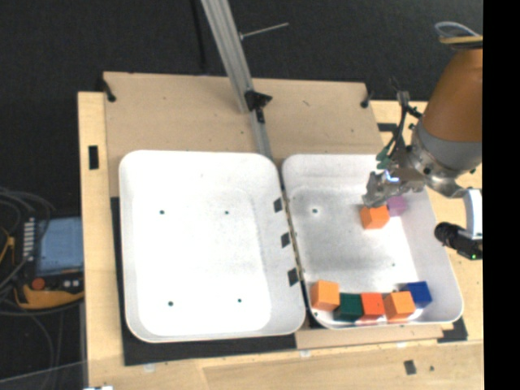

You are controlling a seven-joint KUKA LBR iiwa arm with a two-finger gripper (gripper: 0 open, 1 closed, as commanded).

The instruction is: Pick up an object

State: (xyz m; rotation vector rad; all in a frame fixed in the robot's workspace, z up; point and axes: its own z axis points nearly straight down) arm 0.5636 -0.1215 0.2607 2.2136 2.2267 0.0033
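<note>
Jaws [380, 195] just above orange block [374, 217] in right bin [341, 258], their spread indiscernible

No legible text, label, brand, number or sign is found anywhere in the frame. The blue device [61, 246] at the left edge carries markings too small and blurred to be read.

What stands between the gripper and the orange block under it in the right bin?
Nothing visible. The gripper hangs just above the orange block in the right bin. A small purple block lies beside it on the right, close, and the other blocks sit far off along the bin's near edge.
</note>
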